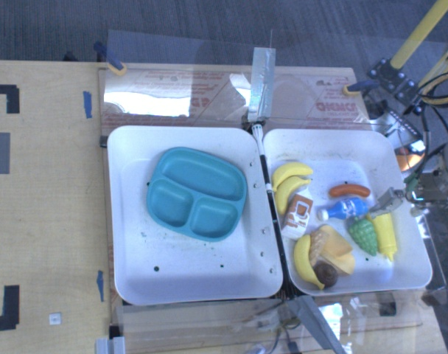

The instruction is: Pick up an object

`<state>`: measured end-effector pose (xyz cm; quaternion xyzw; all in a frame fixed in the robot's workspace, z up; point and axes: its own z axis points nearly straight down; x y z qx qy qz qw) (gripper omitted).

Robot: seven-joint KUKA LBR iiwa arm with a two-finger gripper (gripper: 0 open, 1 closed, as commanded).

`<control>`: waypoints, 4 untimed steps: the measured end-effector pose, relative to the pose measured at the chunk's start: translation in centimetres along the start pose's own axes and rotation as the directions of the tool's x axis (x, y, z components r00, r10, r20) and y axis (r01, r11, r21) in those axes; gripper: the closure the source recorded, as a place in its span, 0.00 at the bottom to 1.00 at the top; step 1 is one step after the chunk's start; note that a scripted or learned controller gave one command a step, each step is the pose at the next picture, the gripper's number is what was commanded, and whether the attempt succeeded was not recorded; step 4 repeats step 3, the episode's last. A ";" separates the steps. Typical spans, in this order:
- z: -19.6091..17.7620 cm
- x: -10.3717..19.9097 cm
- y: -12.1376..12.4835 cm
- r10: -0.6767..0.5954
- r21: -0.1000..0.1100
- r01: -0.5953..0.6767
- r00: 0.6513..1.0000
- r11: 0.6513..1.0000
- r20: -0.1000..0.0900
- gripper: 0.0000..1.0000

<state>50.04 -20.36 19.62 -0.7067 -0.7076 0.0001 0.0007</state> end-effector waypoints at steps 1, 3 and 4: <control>9.1 -1.2 2.6 -0.214 0.003 0.214 0.977 0.977 -0.013 0.00; 1.0 13.4 4.7 -0.224 -0.009 0.224 0.975 0.974 0.000 1.00; 1.0 13.4 4.7 -0.224 -0.009 0.224 0.975 0.974 0.000 1.00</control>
